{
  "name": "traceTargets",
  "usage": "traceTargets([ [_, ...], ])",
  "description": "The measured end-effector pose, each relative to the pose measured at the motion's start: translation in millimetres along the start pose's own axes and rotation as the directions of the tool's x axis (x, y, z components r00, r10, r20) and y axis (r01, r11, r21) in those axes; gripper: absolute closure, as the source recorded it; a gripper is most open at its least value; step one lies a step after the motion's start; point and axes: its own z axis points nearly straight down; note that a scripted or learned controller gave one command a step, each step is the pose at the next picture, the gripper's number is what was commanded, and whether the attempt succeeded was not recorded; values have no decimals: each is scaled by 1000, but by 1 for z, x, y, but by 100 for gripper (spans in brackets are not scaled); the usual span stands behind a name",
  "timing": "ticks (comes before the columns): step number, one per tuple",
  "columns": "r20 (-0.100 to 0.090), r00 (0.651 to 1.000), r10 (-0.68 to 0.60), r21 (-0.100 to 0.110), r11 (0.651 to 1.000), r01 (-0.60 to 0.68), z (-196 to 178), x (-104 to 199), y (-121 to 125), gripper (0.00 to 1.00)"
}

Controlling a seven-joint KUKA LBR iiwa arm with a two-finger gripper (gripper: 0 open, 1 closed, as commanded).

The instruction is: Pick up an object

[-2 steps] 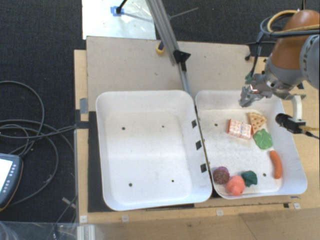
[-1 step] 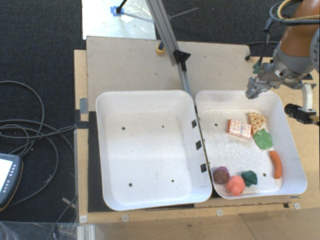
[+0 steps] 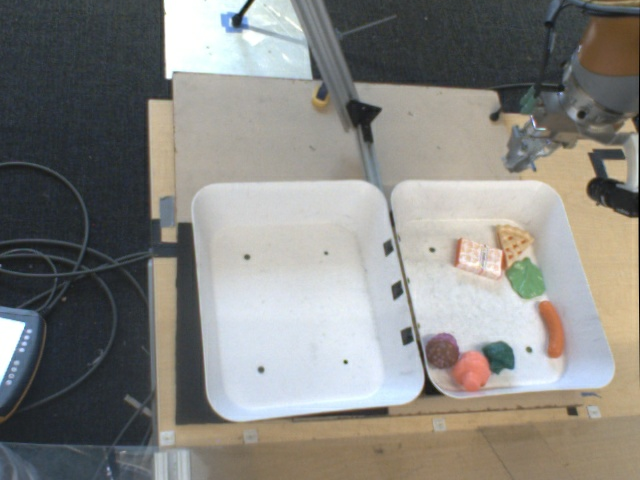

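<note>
The right bin (image 3: 560, 218) holds several small toy foods. A pink-and-white block (image 3: 479, 258) lies near the bin's middle, with a waffle-patterned orange wedge (image 3: 515, 240) and a green leafy piece (image 3: 526, 279) to its right. An orange sausage-shaped piece (image 3: 551, 329) rests by the right wall. Along the near wall sit a dark purple ball (image 3: 442, 349), a salmon-pink lump (image 3: 471, 370) and a dark green piece (image 3: 498, 356). My gripper (image 3: 522, 154) hangs above the bin's far rim at upper right, well apart from all of them, with nothing seen in it.
The left bin (image 3: 210, 208) lies beside the right one, sharing a divider with black clips (image 3: 397, 288). A slanted metal pole (image 3: 335, 68) crosses the bench at the back. Cables (image 3: 60, 258) and a handheld pendant (image 3: 15, 353) lie on the floor at left.
</note>
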Motion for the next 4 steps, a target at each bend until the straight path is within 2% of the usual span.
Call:
traceTargets([
  [1,-3,1000,-2,8,1000,2,-3,46,-22,100],
  [4,-4,1000,-3,12,1000,3,35,189,-87,100],
])
